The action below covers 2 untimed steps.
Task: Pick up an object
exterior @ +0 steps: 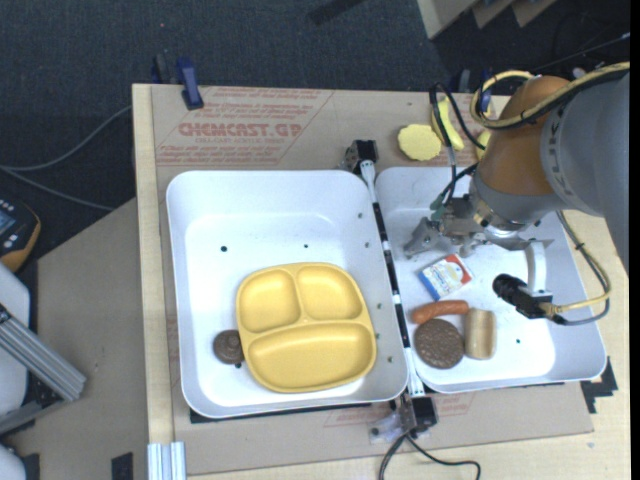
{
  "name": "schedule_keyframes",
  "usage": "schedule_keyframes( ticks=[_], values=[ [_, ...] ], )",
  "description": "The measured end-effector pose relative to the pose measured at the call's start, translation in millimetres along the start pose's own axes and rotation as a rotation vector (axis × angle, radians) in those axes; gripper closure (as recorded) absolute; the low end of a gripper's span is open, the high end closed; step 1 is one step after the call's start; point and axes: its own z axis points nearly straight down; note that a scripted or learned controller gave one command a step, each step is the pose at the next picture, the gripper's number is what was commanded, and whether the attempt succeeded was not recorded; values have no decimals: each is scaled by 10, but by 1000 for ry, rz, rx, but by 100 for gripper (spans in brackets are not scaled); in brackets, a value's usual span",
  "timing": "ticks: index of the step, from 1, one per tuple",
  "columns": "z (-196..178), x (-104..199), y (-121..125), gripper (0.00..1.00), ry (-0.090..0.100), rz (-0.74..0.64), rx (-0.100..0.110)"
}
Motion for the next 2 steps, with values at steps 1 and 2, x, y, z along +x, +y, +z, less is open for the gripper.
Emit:
schedule_keyframes(
  ticks=[1,2],
  values=[
    [-177,-49,18,100,-5,6,-12],
    [-172,-49,16,0,-5,7,-11]
  ],
)
